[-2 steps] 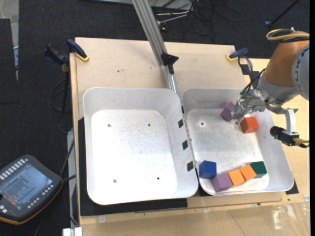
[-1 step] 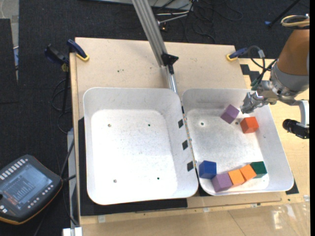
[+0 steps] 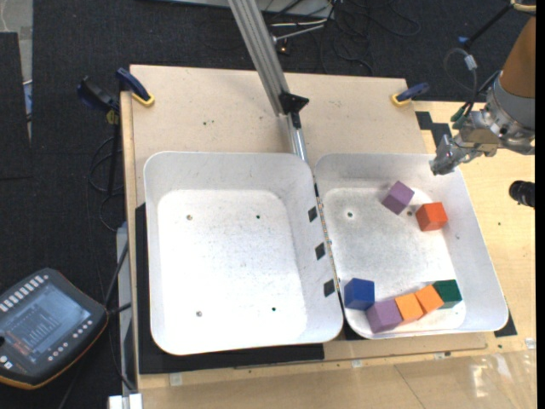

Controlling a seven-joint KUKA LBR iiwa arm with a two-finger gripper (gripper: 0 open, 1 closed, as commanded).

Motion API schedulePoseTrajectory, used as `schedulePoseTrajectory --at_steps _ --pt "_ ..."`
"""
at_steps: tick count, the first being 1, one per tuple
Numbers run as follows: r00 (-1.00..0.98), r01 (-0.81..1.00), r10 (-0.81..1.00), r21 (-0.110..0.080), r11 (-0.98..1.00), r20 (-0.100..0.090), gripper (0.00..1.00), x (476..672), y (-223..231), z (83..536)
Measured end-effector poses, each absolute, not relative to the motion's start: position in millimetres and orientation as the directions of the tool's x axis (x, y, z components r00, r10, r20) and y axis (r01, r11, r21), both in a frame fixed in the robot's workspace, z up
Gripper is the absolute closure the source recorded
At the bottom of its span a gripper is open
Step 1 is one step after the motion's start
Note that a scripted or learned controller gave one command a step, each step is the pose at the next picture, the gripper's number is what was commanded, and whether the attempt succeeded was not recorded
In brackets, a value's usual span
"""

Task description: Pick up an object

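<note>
White right bin (image 3: 477,254) carries all blocks I see: purple cube (image 3: 397,197) and orange cube (image 3: 432,216) near far side, blue cube (image 3: 359,293) near front. No legible writing. Gripper (image 3: 443,162) over bin's far right rim, touching nothing; cannot tell finger spread.

1. I saw even, fairly bright overhead light; the white bins (image 3: 230,254) came out near-overexposed, with a pale washed patch in the right bin's (image 3: 400,254) floor.
2. Shadows were soft and short: small dark edges under the blocks (image 3: 409,305), no hard cast shadow.
3. The dark floor (image 3: 68,109) around the bench (image 3: 221,100) went almost black, with cables barely readable.
4. Glare streaks showed on the bench's glossy front edge (image 3: 477,377).
5. The overall frame was grainy and slightly soft; the arm's wrist (image 3: 502,118) at right looked a bit smeared.
6. The pendant screen (image 3: 43,322) was low contrast, its text unreadable.
</note>
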State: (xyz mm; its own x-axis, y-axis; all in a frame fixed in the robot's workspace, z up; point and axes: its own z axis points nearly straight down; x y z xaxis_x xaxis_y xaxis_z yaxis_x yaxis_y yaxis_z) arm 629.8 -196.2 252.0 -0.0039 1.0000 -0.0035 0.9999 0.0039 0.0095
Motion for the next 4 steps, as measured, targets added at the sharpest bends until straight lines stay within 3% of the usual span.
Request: schedulePoseTrajectory --at_steps 1,2,4 --pt "-0.003 1.000 1.000 0.006 0.003 -0.002 1.00 631.1 -196 281" --pt "-0.007 1.000 1.000 -0.001 0.007 0.001 1.00 627.3 -147 277" --pt "-0.008 1.000 1.000 0.002 0.008 0.001 1.00 644.2 -40 266"
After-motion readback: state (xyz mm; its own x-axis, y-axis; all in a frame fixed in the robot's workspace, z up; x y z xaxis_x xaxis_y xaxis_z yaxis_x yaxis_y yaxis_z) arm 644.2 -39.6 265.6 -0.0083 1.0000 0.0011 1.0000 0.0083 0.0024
